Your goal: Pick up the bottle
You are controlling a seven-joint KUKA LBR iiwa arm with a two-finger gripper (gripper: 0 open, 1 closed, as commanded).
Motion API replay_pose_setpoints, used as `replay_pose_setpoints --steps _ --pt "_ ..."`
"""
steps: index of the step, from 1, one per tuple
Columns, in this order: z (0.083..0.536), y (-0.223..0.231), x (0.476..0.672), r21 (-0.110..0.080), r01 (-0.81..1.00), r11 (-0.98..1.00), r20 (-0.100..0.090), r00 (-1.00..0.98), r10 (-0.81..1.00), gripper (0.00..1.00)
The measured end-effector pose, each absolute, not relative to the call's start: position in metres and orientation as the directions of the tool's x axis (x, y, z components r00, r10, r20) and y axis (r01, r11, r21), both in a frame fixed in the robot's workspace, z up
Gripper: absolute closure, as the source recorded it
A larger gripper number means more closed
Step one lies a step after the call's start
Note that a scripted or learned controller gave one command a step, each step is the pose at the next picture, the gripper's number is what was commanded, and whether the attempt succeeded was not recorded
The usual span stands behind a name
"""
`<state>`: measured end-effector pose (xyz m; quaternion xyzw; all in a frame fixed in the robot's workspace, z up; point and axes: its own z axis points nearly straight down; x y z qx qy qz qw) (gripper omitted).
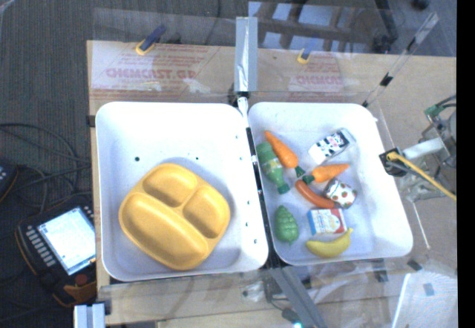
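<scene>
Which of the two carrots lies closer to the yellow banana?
The lower carrot, pointing right beside the spotted ball. The other carrot lies higher up, slanting beside the green bottle, farther from the banana.

Little of the arm (436,147) shows, at the right edge. A short pale grey bar, rounded like a tube, ends in a small black block. From that block a thin yellow strip slants away to the edge. Above the bar a thin dark, greenish loop curves like a cable. The parts behind are grey and too blurred to make out.
</scene>
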<state>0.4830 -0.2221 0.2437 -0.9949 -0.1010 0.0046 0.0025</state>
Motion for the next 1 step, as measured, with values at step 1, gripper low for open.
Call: replay_pose_setpoints --steps 1 --pt "0.2321 -0.2236 0.4826 -0.001 0.199 -0.980 -0.007 0.980 0.199 1.00"
